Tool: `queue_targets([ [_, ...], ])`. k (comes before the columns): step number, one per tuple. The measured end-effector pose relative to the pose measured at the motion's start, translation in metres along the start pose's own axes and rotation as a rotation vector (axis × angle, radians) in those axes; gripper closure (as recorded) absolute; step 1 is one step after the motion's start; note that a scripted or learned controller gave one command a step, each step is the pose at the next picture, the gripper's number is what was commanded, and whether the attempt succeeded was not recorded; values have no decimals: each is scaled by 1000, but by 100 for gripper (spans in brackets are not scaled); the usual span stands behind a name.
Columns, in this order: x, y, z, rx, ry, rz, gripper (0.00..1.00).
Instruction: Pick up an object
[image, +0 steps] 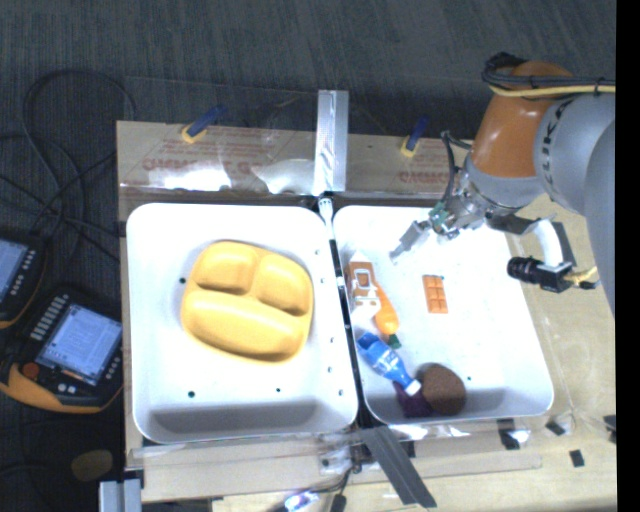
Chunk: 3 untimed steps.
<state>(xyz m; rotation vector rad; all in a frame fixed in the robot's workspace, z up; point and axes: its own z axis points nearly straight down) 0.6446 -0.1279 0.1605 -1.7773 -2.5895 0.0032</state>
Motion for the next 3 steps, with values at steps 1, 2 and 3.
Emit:
queue_targets([
  [1, -22, -50, 72, -10, -7, -146, 0],
  [2, -22, -48, 61, -16, -7, -145, 100],
  [3, 58, -4, -26, 0, 0, 328, 100],
])
